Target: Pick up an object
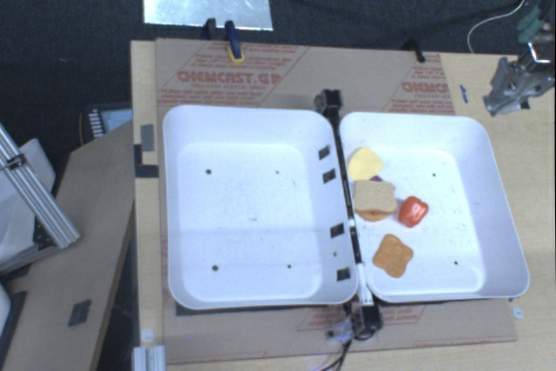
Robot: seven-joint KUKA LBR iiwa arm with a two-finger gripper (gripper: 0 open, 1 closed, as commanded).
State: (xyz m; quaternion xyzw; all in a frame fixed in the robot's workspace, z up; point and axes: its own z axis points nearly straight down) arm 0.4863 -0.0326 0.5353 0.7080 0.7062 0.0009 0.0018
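Right bin (486, 152) holds toys (382, 208) — tool (512, 91) well apart.

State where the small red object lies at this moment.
The red object lies in the right-hand bin, toward its left half, just right of the sandwich-like piece and up-right of the orange piece.

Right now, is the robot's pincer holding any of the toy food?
No. The pincer is up by the right bin's far corner with nothing in it. The four food pieces lie in that bin.
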